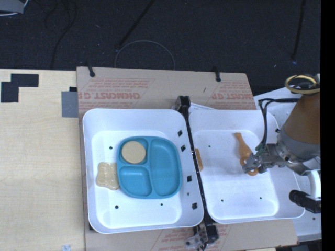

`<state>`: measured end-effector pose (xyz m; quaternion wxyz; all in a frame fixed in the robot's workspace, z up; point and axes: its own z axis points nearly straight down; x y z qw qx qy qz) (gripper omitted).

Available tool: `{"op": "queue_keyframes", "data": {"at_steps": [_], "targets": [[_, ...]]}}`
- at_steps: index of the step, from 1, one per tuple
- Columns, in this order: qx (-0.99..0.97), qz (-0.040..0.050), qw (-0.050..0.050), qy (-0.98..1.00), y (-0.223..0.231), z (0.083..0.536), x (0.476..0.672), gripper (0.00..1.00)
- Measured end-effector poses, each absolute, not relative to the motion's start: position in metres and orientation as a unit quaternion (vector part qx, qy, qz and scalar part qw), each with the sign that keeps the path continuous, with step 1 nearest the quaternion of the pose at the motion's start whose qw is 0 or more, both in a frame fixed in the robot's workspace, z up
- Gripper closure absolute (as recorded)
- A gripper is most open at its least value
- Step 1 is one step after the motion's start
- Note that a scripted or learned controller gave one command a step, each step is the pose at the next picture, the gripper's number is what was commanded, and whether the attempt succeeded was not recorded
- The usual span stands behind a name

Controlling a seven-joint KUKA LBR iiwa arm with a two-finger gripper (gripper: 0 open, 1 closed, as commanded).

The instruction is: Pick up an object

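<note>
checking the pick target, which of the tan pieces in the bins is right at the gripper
The wooden spoon in the right bin, at the gripper. The round cookie on the blue tray and the pale piece beside it lie in the left bin.

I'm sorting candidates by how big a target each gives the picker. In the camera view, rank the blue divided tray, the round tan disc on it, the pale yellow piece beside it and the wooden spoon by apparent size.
1. blue divided tray, by far the largest.
2. wooden spoon, partly hidden by the gripper.
3. and 4. pale yellow piece and round tan disc: too alike to rank.

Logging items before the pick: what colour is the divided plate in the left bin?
Blue, seen clearly in the camera view: the divided plate lies in the left bin.
</note>
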<state>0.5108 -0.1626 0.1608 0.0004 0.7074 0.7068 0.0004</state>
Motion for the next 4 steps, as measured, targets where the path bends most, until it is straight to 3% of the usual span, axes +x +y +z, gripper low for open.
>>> {"op": "queue_keyframes", "data": {"at_steps": [1,2,4], "targets": [[0.707,0.0010,0.002,0.708,-0.163,0.224,0.509,1.00],[0.707,-0.0002,-0.001,0.708,-0.164,0.231,0.509,1.00],[0.706,-0.0006,-0.002,0.708,-0.081,0.229,0.526,1.00]]}}
